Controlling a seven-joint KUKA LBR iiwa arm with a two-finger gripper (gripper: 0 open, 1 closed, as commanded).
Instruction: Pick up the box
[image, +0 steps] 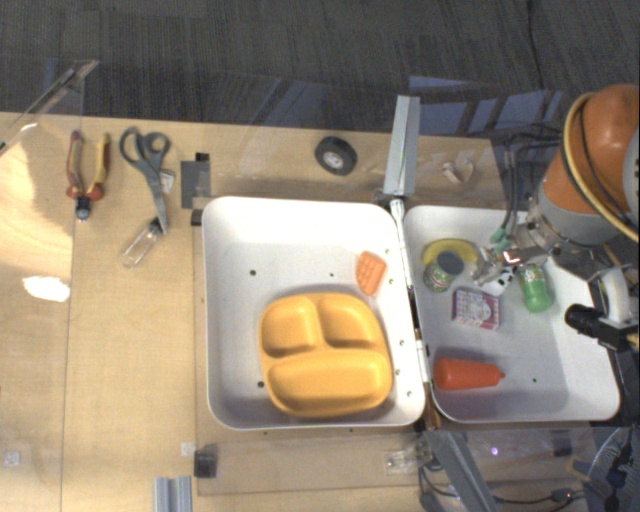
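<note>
the small pale purple box (475, 308) lies flat in the right white bin (590, 400), crowded above by a yellow tape roll (445, 262) and a green bottle (536, 287). an orange carrot-shaped toy (467, 374) lies below it; bare floor opens to its right.

The gripper (503, 257) hung over the right bin (590, 400), the box (475, 307) just below-left of it, a green bottle (536, 286) beside it, tape roll (445, 262) left.
</note>
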